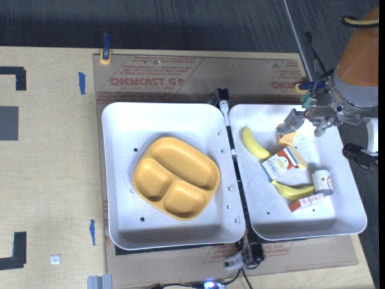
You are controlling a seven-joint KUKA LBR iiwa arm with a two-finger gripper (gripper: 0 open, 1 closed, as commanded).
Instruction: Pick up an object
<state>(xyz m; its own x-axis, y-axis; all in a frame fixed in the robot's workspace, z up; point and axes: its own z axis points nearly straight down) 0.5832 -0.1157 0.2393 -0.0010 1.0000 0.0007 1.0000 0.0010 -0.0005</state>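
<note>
Gripper [304, 120], spread open and holding nothing, hovers above the orange wedge [289, 139], probably light, stiff; pinch its sides.

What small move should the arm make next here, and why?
Probably lower straight down. The gripper hangs over the right bin, just above a small orange piece near the back wall, with nothing between its fingers; the bananas and cartons lie farther forward.
</note>
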